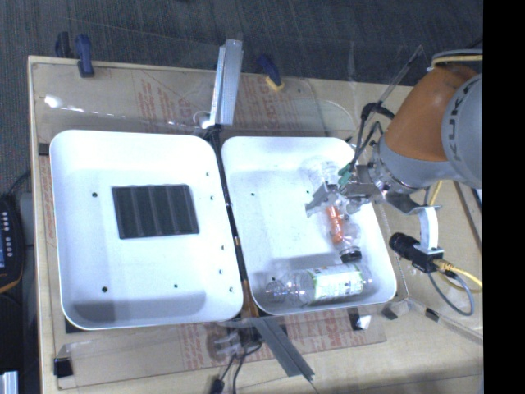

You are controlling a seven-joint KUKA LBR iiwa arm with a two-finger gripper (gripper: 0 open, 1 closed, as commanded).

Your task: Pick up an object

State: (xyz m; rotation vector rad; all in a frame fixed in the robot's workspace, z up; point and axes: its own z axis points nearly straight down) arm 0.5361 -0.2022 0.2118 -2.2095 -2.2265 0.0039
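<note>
Camera view: bottles (326,286) beneath gripper (328,197)

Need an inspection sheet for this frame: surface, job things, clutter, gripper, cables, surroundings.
Surface: wooden bench bearing the left bin and the right bin, side by side.
Job's things: in the right bin, a clear bottle with an orange label, black cap toward the near side; a larger clear bottle lying along the near wall.
Clutter: dark ribbed rectangle flat in the left bin.
Gripper: gripper low over the right bin, just above the orange-label bottle; grasp cannot be told.
Cables: yellow cable at the bench's right side.
Surroundings: blue clamps on the far edge; dark carpet.
</note>
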